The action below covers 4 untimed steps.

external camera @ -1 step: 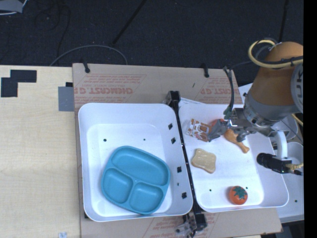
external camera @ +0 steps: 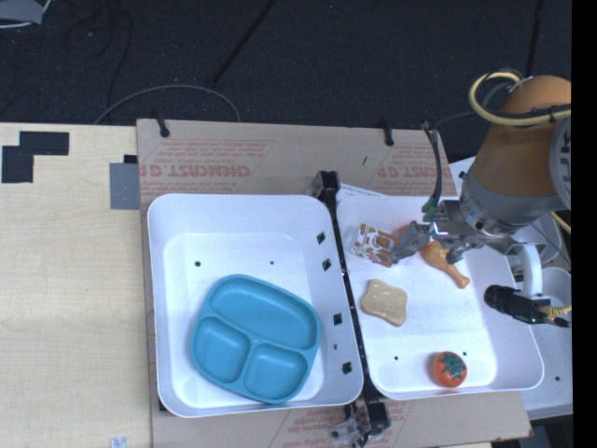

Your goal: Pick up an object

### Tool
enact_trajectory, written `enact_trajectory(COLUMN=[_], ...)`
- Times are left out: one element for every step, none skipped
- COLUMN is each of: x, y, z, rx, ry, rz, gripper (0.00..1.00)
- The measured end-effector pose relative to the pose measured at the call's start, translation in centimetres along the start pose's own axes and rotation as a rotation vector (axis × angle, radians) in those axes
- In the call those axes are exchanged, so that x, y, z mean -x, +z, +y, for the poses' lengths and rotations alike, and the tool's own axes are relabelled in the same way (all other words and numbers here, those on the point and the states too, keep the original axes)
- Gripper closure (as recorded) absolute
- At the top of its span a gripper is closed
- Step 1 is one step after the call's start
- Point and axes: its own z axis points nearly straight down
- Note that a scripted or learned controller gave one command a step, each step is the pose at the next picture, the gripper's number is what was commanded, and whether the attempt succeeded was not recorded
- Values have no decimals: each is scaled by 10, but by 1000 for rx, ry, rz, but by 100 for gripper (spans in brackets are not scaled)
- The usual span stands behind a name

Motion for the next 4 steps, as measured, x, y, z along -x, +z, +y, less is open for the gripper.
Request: enact_trajectory(x=[-9, -9, -10, -9], y=[54, 119, 141, 130], z=[-8, -9, -10, -10], rx=[-5, -6, -1, -3], ry=[0, 1, 1, 8], rz=[1, 1, 0, 1], gripper=[0, 0, 0, 100])
